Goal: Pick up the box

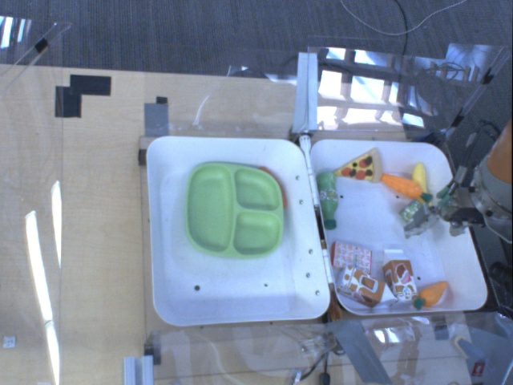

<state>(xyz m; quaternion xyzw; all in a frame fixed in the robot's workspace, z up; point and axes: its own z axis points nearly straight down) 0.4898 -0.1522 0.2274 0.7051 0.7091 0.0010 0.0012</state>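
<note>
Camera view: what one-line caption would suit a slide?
Gripper hovers over the right bin of toy food; small boxes lie near its front.

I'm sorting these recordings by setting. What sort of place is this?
Probably a robotics lab bench, not a kitchen: two white bins sit side by side, toy food like a pizza slice fills one, clear guard panels stand behind, and a cable trails across carpet.

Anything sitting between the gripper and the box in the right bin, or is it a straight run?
Nothing visible blocks it. The gripper hangs at the right bin's right side; bare white floor lies between it and the box. A second small carton sits just right of the box, below that line.
</note>
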